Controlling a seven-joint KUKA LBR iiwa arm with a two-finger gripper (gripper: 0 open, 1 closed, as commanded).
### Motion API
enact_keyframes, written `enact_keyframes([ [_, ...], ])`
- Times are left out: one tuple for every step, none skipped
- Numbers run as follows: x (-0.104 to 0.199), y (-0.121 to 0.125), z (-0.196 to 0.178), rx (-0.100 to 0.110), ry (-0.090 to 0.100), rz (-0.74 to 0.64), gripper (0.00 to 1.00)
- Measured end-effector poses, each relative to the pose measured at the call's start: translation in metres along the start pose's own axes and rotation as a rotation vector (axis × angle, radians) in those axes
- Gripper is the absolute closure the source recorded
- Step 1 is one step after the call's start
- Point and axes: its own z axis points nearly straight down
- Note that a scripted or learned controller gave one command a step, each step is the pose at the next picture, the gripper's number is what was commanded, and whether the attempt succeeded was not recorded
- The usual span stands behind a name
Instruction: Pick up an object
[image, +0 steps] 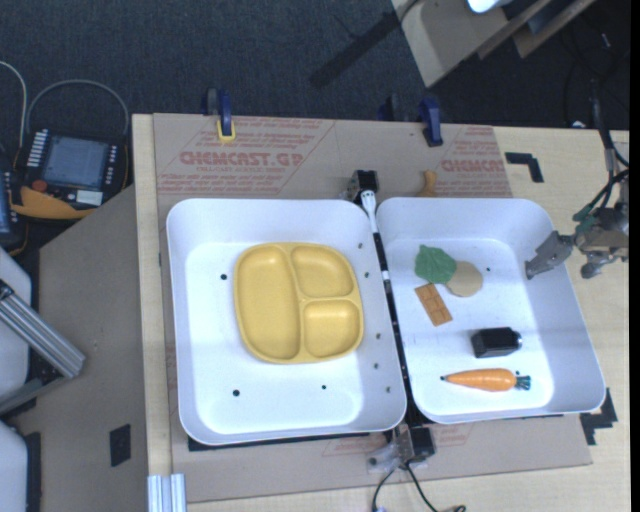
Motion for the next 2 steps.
enact_keyframes([
  [0.0,0.002,-0.006,-0.011,-0.003,-0.003,0.0],
  [-0.003,0.005,0.057,-0.003,0.0,-0.002,0.0],
])
